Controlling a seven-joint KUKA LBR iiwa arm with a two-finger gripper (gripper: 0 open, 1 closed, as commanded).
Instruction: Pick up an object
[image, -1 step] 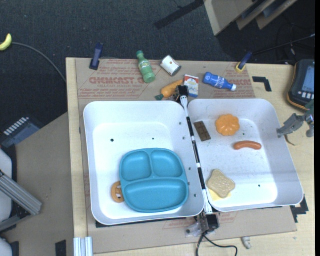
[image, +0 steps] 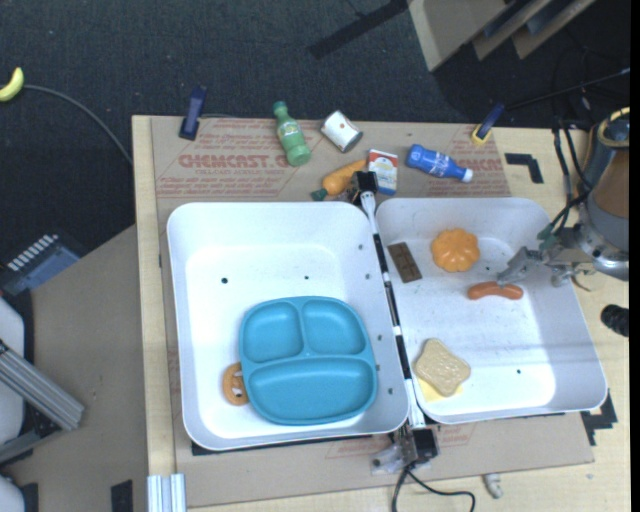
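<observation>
Left bin (image: 200, 250): blue divided plate (image: 305, 358), pretzel (image: 234, 384).
Right bin (image: 560, 350): orange pumpkin (image: 455, 249), sausage (image: 495, 291), toast (image: 442, 366), chocolate bar (image: 404, 262).
Gripper (image: 522, 265), right edge: fingers' state cannot tell.

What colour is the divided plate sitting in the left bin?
Light blue; the divided plate shows clearly in the camera view from above, in the left bin.

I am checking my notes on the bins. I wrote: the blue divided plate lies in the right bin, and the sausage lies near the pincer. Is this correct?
Not quite. The camera view shows the blue divided plate in the left bin, not the right one. The rest holds: the sausage lies in the right bin, near the pincer.
</observation>
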